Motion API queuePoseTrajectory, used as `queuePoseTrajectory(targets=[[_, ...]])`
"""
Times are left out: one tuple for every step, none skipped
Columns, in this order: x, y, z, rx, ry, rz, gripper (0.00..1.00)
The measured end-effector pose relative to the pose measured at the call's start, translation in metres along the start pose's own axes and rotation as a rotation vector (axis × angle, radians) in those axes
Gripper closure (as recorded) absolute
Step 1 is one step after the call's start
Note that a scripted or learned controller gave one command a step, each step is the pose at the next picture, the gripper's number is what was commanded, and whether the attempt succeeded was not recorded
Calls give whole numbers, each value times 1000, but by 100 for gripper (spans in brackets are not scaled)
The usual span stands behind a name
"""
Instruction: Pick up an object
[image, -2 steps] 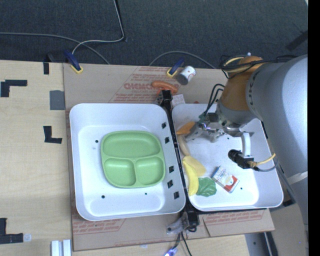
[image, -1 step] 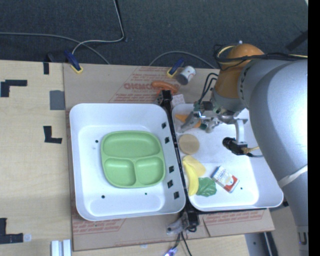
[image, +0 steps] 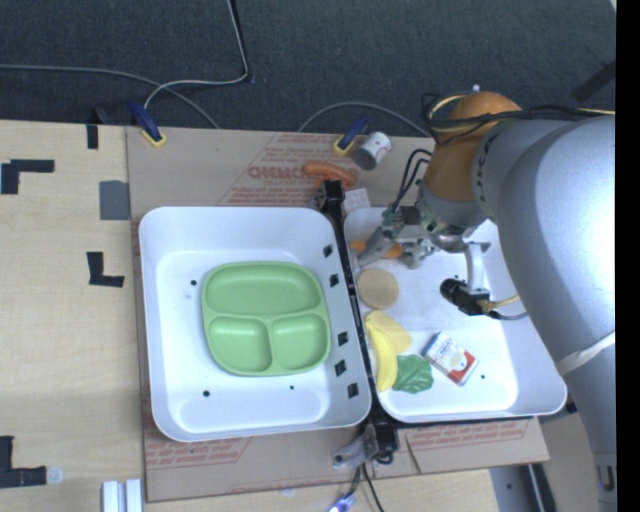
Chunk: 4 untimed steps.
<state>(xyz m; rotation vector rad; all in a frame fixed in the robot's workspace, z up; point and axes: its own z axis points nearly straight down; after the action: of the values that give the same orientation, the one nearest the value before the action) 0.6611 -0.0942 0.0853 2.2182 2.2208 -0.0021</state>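
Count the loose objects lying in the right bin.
4: a tan disc near the bin's left wall, a yellow banana below it, a green leaf beside the banana, and a red-and-white packet further right. The arm may hide others.

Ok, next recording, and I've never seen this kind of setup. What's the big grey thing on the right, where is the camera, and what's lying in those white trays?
The big grey shape with the orange band is a robot arm, reaching in from the right. The camera is fixed above the bench and looks down at a slant.

Two shallow white bins sit side by side. The left bin holds a green divided plate. The right bin holds a round tan disc, a yellow banana-like item, a green leafy piece and a small red and white packet.

The gripper is low over the far end of the right bin, near the disc. Its fingers are too cluttered to read, and I can't see anything held.
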Motion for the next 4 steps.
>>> queuePoseTrajectory(targets=[[-2,6,0,10,4,-1,0],[-1,6,0,9,0,1,0],[-9,6,0,10,6,-2,0],[-2,6,0,8,-1,2,0]])
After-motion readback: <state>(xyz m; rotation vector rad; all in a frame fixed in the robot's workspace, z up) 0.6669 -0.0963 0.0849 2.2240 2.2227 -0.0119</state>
